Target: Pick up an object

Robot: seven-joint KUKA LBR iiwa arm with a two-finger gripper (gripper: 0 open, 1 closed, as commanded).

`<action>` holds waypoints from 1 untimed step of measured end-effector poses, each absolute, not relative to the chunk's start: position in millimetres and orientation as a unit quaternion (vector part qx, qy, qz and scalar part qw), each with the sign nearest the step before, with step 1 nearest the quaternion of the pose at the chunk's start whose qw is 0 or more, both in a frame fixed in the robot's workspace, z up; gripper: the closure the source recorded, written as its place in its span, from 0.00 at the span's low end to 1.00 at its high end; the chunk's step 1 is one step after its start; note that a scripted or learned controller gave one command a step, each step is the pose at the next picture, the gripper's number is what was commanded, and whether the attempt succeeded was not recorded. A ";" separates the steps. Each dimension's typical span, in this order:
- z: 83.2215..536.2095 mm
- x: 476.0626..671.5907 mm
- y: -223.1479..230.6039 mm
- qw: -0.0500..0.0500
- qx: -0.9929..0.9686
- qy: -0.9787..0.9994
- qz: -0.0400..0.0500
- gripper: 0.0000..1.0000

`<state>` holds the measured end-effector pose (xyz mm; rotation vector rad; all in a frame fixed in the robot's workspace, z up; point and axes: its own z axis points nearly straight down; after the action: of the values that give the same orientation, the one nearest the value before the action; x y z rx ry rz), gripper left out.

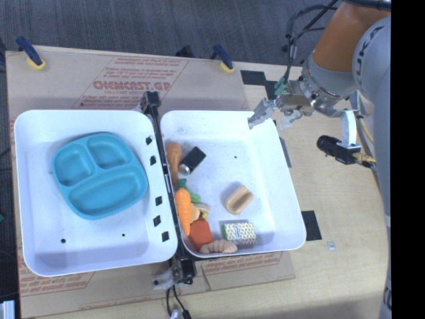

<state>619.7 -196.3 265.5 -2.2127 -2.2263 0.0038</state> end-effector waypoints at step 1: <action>137.9 592.2 -151.0 0.003 -0.653 -0.758 0.002 0.00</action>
<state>592.2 -151.0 137.9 -2.0461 -2.3755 0.0065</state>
